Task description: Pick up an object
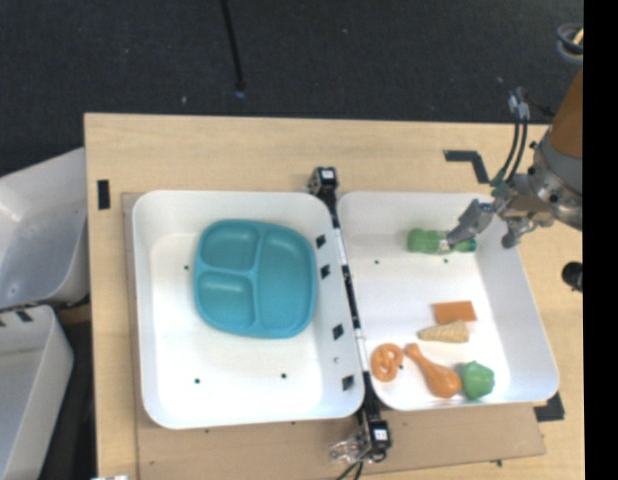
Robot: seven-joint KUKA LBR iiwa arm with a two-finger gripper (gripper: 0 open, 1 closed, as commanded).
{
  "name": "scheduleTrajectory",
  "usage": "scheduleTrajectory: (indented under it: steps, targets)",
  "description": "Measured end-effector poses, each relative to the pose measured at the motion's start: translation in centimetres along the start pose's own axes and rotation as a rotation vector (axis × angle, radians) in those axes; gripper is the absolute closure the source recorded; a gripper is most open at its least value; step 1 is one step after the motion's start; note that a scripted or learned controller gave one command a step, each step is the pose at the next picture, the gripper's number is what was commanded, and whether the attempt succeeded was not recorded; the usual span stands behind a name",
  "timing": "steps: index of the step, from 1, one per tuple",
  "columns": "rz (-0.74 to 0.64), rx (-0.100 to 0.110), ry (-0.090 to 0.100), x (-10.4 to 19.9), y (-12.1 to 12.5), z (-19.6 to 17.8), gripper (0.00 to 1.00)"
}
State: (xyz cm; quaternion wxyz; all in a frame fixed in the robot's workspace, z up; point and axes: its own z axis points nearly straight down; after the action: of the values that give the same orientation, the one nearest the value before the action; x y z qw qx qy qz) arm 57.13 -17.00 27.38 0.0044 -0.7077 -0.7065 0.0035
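My gripper [485, 235] hangs over the back of the right bin [524, 308], its two fingers spread apart, so it is open. Its left finger [462, 230] lies across a green toy [424, 240] at the bin's back; whether it touches the toy is unclear. Nothing sits between the fingers. Toward the front of the same bin lie an orange block [454, 312], a cream corn-like piece [444, 334], an orange pretzel [386, 360], an orange drumstick [434, 371] and a round green piece [477, 380].
The left bin [169, 368] holds a teal divided plate [256, 276]. A black-clipped divider [341, 278] runs between the bins. Grey-white containers [29, 258] stand off the bench's left side.
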Motion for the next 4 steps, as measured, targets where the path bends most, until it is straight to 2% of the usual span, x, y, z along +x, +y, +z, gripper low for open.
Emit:
scheduleTrajectory:
  steps: [1, 3, 4]
  targets:
    - [-0.003, -0.012, -0.003, 0.0, 0.2, -0.7, 0.0]
    - [0.0, -0.009, -0.003, 0.2, -1.1, 8.4, 0.0]
    - [0.0, -0.008, -0.003, -0.8, -1.5, 13.4, 0.0]
